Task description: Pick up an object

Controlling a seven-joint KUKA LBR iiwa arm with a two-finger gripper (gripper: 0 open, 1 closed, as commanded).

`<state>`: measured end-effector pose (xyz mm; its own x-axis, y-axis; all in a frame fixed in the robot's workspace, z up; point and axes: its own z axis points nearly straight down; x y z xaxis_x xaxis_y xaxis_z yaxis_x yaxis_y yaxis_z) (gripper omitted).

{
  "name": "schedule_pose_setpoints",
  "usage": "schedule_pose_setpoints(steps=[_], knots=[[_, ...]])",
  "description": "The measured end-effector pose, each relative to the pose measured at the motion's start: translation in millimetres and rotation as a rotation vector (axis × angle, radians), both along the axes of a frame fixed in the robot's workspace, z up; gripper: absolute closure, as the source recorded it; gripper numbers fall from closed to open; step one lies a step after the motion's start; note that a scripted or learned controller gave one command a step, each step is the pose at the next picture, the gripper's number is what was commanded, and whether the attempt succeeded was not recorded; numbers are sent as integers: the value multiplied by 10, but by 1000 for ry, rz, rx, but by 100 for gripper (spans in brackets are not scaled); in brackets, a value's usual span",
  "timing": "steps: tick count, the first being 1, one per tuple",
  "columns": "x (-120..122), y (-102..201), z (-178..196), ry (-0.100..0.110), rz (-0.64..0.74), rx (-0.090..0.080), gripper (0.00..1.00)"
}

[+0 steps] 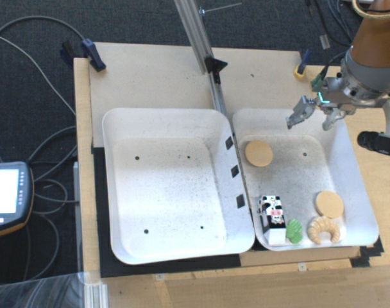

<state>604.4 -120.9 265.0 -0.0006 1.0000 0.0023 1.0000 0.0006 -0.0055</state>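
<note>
The gripper (315, 116) is spread wide with nothing in it, hanging over the far edge of the right bin (349, 165). A round tan disc (259, 153) lies just to its near-left. Another disc (329, 204), a croissant (326, 230), a green piece (294, 231) and a small cow-print carton (272, 213) bunch up along the near edge.
</note>
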Motion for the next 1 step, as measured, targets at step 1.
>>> schedule_pose_setpoints(steps=[1], knots=[[3,0,17,-3,0,-1,0]])
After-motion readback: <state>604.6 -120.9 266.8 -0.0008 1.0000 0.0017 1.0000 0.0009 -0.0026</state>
